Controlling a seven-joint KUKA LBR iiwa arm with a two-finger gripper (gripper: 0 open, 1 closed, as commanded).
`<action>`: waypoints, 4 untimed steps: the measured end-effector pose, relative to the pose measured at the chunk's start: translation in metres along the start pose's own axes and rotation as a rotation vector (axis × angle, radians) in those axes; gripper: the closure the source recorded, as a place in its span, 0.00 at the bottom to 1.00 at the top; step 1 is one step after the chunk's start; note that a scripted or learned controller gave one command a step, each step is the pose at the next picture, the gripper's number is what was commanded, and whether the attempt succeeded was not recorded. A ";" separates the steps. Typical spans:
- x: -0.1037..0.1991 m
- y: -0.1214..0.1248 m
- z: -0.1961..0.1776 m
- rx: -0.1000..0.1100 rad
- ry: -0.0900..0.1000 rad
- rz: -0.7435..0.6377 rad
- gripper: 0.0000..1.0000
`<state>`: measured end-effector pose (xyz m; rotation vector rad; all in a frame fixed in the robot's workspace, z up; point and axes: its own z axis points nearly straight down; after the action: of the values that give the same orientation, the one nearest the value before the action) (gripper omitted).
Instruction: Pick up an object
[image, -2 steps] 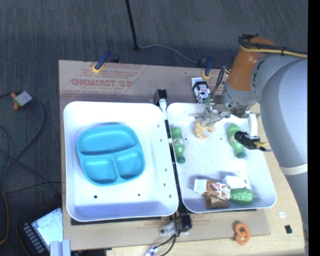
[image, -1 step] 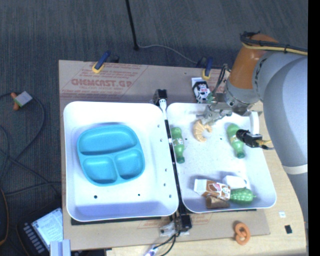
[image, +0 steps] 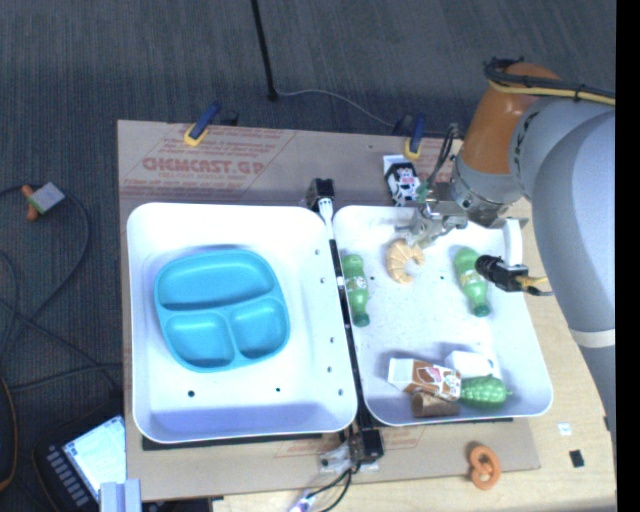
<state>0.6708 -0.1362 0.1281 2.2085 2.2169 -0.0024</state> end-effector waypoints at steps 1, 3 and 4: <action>0.000 0.000 -0.010 0.000 -0.003 -0.001 1.00; -0.066 -0.037 -0.016 0.007 0.006 0.005 1.00; -0.033 -0.128 -0.118 0.006 0.009 0.004 1.00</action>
<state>0.5423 -0.1688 0.2451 2.2196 2.2201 0.0008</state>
